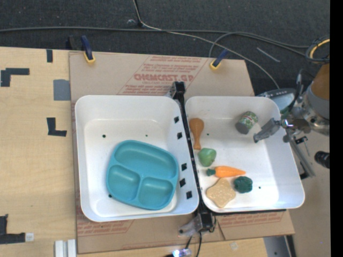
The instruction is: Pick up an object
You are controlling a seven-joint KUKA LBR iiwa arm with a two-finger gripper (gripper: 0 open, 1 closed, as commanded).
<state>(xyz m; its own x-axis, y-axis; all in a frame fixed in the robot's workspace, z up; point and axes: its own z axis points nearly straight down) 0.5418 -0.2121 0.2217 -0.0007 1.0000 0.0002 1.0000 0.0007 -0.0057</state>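
Observation:
The right bin (278,197) holds several small items. A grey-green can (247,122) lies near its far right side. A wooden drumstick (196,131), a green round piece (207,156), an orange carrot (230,171), a dark green broccoli (243,184) and a tan bread slice (221,193) sit along its left and front. My gripper (280,134) hangs over the bin's right rim, just right of the can. Its fingers (265,131) are spread open with nothing between them.
The left bin (88,111) holds a blue divided tray (142,174). A black divider with clips (185,143) runs between the bins. Cables cross the dark floor behind the bench, and clamps (87,51) hold the cardboard base.

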